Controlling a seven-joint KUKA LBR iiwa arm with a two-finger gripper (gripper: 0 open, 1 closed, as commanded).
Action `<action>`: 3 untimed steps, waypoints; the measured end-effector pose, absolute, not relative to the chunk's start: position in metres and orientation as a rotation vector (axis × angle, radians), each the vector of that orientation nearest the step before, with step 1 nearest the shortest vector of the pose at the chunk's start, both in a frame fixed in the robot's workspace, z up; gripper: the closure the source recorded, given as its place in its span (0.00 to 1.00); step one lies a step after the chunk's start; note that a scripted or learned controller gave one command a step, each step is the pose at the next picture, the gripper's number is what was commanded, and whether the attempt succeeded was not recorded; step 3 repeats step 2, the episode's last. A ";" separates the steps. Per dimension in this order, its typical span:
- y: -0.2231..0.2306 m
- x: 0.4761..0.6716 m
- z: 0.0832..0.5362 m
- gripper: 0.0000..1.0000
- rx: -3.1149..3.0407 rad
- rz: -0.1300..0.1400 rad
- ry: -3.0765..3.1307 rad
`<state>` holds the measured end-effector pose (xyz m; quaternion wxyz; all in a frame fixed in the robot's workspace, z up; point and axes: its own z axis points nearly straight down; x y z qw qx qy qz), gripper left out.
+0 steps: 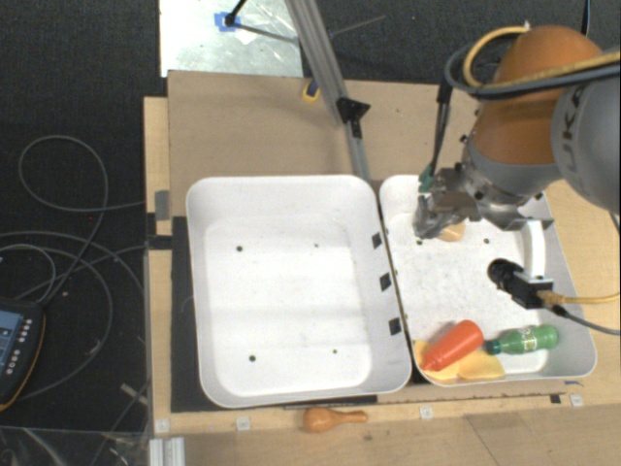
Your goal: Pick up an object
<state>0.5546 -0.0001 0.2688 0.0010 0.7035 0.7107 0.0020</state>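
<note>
Wooden pear (335, 417) on cardboard bench (243, 115)

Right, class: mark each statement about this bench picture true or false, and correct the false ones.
1. The green bottle lies in the right bin. True.
2. The orange carrot lies in the left bin. False: it is in the right bin, beside the bottle.
3. The claw is over the far part of the right bin, by a tan object. True.
4. A pale wooden piece lies on the bench in front of the bins. True.
5. The bottle stands upright. False: it lies on its side.
6. The arm comes in from the view's left. False: from the right.
</note>
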 end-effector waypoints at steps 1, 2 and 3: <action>0.036 0.585 0.250 1.00 2.210 0.004 2.231; 0.073 0.616 0.235 1.00 2.212 0.004 2.230; 0.073 0.616 0.235 1.00 2.212 0.004 2.230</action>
